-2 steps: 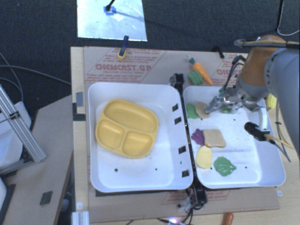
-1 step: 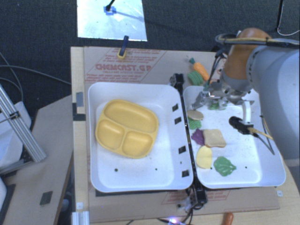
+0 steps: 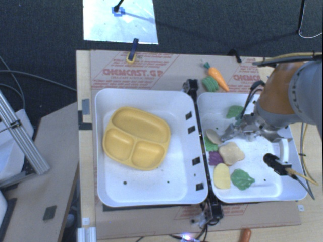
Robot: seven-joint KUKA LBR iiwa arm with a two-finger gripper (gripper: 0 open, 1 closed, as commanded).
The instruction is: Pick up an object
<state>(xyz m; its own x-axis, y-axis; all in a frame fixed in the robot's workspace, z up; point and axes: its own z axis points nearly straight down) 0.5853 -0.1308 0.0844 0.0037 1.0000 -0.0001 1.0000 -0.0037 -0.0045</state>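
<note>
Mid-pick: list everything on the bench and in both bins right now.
left bin: 1, white, bench left
divided tray: 1, yellow, in left bin
right bin: 1, white, bench right
front leaf: 1, green, right bin, front
back leaf: 1, green, right bin, back
oval piece: 1, yellow, beside front leaf
cream piece: 1, cream, right bin, middle
purple piece: 1, purple, beside cream piece
tan piece: 1, tan, right bin, by left wall
carrot: 1, orange, green top, behind right bin
blue-yellow item: 1, behind left bin
arm: 1, grey, orange band, from right
gripper: 1, over right bin, near tan piece
</note>
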